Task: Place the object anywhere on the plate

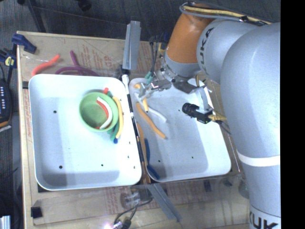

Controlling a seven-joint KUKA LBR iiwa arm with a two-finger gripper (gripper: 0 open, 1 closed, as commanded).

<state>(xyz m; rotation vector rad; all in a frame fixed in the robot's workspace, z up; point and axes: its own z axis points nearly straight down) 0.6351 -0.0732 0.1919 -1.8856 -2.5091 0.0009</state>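
Jaws cannot be judged from where I stand: the gripper point(148, 87) sits low at the far left corner of the right bin point(209, 161), and its tip is tangled with pale shapes there, so I cannot tell whether it is parted or closed, nor whether anything is between its tips. The grey arm point(238, 56) comes in from the right, its orange band above the wrist.

Just below the gripper, an orange strip point(151, 124) lies slantwise on the right bin's floor, near the bin's left wall. A white strip point(159, 114) lies beside it.

The green plate point(95, 111) rests in the left bin point(62, 161), toward its far right part. On the plate lie red and white curved pieces; a yellow strip point(120, 116) runs along its right edge.
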